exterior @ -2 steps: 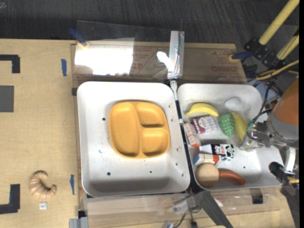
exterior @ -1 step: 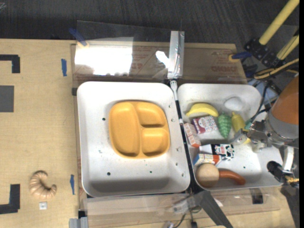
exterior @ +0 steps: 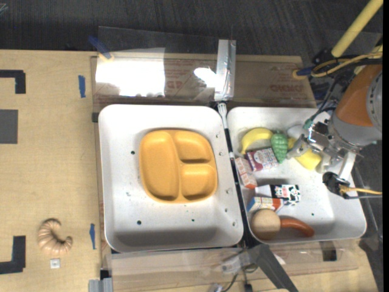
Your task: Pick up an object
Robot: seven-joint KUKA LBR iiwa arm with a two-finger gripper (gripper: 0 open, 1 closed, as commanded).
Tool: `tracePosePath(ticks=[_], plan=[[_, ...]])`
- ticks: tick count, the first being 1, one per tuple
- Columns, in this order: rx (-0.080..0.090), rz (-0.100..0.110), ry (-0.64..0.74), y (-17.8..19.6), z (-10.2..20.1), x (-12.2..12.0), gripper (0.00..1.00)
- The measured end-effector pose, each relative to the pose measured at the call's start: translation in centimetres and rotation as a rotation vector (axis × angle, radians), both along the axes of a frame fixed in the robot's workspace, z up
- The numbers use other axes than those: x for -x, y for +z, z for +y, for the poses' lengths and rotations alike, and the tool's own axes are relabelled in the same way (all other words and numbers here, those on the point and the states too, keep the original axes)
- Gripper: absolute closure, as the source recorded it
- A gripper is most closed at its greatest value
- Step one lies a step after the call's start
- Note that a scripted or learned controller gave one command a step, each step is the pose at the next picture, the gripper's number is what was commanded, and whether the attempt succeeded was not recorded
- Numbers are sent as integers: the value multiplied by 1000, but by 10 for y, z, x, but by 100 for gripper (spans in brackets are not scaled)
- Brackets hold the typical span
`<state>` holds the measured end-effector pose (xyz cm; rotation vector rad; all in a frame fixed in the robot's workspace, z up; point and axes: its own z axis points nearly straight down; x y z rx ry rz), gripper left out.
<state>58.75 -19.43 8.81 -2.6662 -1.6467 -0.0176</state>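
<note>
Jaws [exterior: 307, 143] at the right edge of the right bin [exterior: 349, 221], low over its upper right part, metal tips pointing toward frame left; spread or pressed together: cannot tell from this slant. Nothing visibly pinched between them. Tips just beside, perhaps touching, a yellow block [exterior: 310, 159] lying directly below and slightly right of them. Grey arm [exterior: 358, 111] entering from the right of the frame, orange band above the wrist at upper right, wrist bent down and leftward into the bin; dark cables looped around the wrist housing.

Just left of the jaws: green studded toy [exterior: 279, 145], upright-tilted, touching a yellow banana [exterior: 255, 137] curved along the upper left of the same bin. Below the banana: small maroon-and-white carton [exterior: 262, 159], beside a narrow white-and-red packet [exterior: 244, 171] against the bin's left wall. Lower centre of the bin: black-and-white cow-patterned carton [exterior: 285, 193], well apart from the jaws. Bottom of the bin: tan round ball [exterior: 265, 221] touching a red-orange sausage-shaped toy [exterior: 296, 226].

Left bin [exterior: 118, 163], centre of frame: orange three-compartment tray [exterior: 178, 165] lying flat in its middle.

Bench [exterior: 42, 163], brown board at frame left, marked with black tape corners; tan croissant-shaped toy [exterior: 55, 236] at lower left, outside both bins. Yellow pole [exterior: 361, 20] slanting across the upper right corner.
</note>
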Motion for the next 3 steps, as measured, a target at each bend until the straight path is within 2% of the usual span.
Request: tracePosePath(ticks=[1,2,3], plan=[[9,-1,-1,11,-4,0,100],[14,0,-8,0,46,27,100],[11,0,118,98,123,47,100]])
